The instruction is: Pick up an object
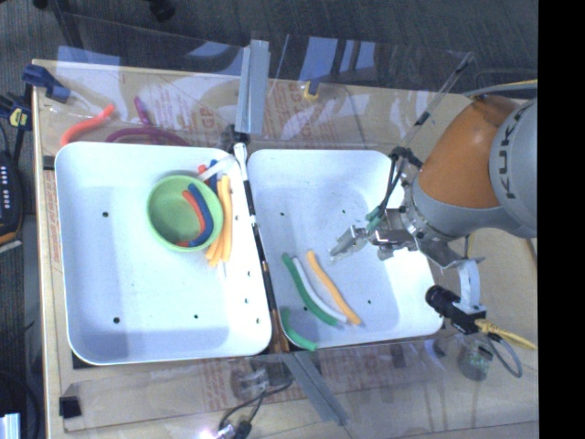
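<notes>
Orange strip point(334, 288) lies in the right bin point(302, 176), beside a white strip point(320, 293) and green strip point(307, 293). Gripper point(345, 244) hovers just above them, fingers slightly parted, holding nothing. Left bin point(110, 291) contains a green bowl point(174, 210).

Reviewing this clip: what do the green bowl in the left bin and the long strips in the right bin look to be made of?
Green bowl: probably plastic, matte, judging by its uniform saturated colour and thin rim with no glare.
Strips, green, white and orange: likely soft plastic or rubber, since they lie gently curved; too small to be sure.
Bins: smooth white plastic by the look.
</notes>
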